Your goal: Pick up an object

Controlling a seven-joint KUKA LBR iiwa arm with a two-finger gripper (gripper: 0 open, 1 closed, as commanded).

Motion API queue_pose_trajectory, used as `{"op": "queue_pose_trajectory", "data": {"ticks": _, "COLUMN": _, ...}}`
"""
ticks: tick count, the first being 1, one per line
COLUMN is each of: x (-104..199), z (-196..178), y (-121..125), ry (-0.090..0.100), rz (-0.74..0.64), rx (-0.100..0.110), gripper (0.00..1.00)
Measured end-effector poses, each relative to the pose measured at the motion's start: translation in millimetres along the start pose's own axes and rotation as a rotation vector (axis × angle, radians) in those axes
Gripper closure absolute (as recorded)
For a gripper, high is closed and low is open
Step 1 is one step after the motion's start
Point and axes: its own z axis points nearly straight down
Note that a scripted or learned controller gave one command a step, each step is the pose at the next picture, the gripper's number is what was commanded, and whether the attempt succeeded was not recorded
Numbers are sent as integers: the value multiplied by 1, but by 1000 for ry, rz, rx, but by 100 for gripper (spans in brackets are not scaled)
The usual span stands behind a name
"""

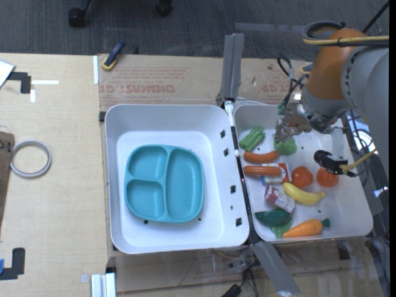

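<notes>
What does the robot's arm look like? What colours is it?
The arm is big and rounded, mostly shiny grey, with a bright orange band just above the wrist. Black cables and a yellowish hose loop around it near the top. At its end is a small dark metal gripper with thin fingers, plus a bit of green near the wrist.

left bin (117, 166) white, holding a teal divided plate (165, 184); right bin (346, 218) white; in it: green pepper (252, 139), two orange-red sausages (262, 156), two red tomatoes (302, 176), yellow banana (302, 195), orange carrot (304, 228) with green top; arm (365, 79) grey with orange band; table (55, 228) pale wood; tape roll (28, 158) grey
</notes>
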Motion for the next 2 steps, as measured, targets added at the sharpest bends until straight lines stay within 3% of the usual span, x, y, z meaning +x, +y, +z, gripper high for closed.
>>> {"op": "queue_pose_trajectory", "data": {"ticks": 1, "x": 100, "z": -76, "y": -19, "ry": 1, "rz": 255, "rx": 1, "gripper": 100}}
{"op": "queue_pose_trajectory", "data": {"ticks": 2, "x": 104, "z": -135, "y": -13, "ry": 0, "rz": 221, "rx": 1, "gripper": 100}}
